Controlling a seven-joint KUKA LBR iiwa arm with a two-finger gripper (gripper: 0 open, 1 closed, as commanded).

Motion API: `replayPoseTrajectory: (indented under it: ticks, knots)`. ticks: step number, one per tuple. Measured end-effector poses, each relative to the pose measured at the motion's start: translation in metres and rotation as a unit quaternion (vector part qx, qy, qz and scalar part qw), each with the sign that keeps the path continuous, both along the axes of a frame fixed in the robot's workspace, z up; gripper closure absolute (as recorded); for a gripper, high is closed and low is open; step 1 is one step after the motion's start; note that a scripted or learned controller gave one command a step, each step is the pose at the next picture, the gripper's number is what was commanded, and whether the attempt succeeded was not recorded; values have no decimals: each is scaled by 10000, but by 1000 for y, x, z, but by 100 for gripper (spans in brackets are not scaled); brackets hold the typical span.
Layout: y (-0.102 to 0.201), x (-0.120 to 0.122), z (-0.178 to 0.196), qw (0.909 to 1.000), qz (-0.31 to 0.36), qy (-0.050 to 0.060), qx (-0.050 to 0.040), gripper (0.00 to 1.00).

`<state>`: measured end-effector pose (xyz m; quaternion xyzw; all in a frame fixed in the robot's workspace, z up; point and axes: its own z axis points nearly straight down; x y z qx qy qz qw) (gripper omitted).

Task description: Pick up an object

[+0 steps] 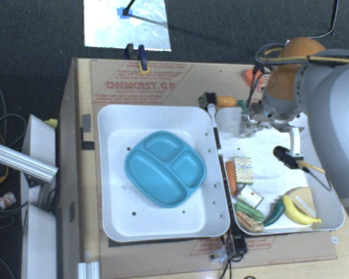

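White bins, two of them, lie side by side before you: the left bin [119,217] holds one blue plate [163,167] with three compartments, and the right bin [270,170] holds everything you might pick. One orange carrot [231,178] lies just beside that bin's left wall, its long axis running along the wall from the near side towards the far side; which end is the tip is too small to tell. One yellow banana [299,210] lies near the bin's near right corner, curved, with its long axis slanting from far-left down to near-right. One dark green pepper [274,213] lies just left of the banana, slanting the other way. One small patterned block [243,169] sits just right of the carrot, and one white tile [253,197] lies nearer to you, tilted. A bundle of green pods [248,211] lies at the near left corner, its long axis slanting from far-left to near-right. One more orange piece [227,102] with a green end lies crosswise at the bin's far rim, possibly a second carrot. Your gripper [248,124] hangs over the far part of the right bin, well apart from the cluster at the near end, and you cannot tell from this angle whether it is released or clenched; nothing is seen in its grasp.
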<state>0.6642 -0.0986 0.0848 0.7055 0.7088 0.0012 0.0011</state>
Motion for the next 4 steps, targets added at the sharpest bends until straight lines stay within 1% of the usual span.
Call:
replayPoseTrajectory:
  ticks: [1,2,3,4]
  knots:
    - [-1,0,0,10000,-1,5,-4,0]
    - [-13,5,1,10000,-12,-1,-7,0]
    - [-37,5,1,10000,-13,-1,-9,0]
    - [-37,6,12,10000,8,-17,-16,100]
